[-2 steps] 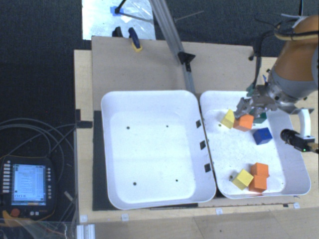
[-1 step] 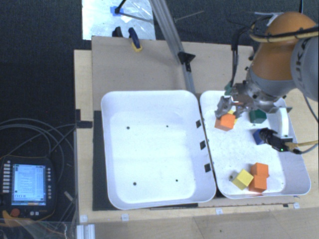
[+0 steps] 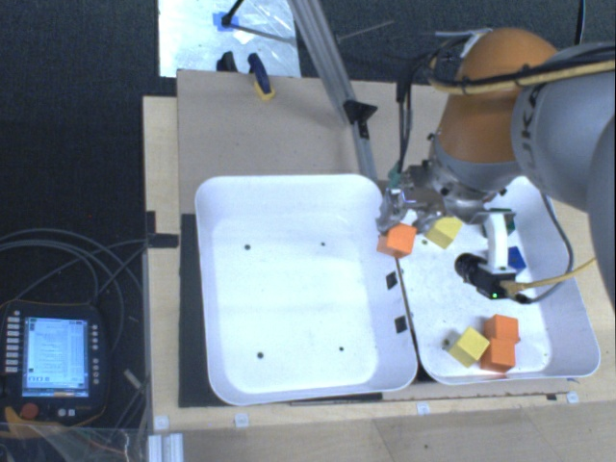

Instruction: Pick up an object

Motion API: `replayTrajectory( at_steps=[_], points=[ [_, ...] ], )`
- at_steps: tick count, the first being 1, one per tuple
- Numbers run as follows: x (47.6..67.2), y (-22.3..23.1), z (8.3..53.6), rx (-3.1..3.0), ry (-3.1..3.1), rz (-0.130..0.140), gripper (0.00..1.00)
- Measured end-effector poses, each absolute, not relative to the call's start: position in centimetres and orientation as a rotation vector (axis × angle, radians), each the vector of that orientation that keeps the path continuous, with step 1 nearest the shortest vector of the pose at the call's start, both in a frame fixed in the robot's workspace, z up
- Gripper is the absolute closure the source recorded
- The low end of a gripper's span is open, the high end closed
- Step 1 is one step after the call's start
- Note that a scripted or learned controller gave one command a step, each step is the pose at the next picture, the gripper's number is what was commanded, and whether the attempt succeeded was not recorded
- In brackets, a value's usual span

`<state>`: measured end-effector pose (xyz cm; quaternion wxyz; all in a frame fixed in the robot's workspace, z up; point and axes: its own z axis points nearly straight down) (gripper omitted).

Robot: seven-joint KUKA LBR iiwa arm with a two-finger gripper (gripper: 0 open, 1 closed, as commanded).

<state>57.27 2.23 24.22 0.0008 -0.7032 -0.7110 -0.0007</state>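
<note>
right bin (image 3: 568,296), yellow (image 3: 470,346), orange blocks (image 3: 499,343)

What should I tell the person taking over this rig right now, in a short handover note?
Hand: low over the right bin's left edge, an orange block right below it; grip unconfirmed.
Other things in the right bin: yellow block beside the hand, another yellow block and orange block near the front.
Done: no lift confirmed.
Left: confirm the grasp, then raise the block.

One fixed camera looks down at a slant from above on the tan flat worktop (image 3: 279,133) and both shallow white plastic bins (image 3: 217,258), moderately near.
</note>
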Motion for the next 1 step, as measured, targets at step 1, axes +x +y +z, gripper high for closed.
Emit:
replayTrajectory(
  at_steps=[1],
  points=[
    [57.38, 7.7, 23.3, -2.208, -2.233, -0.002, 1.0]
  ],
)
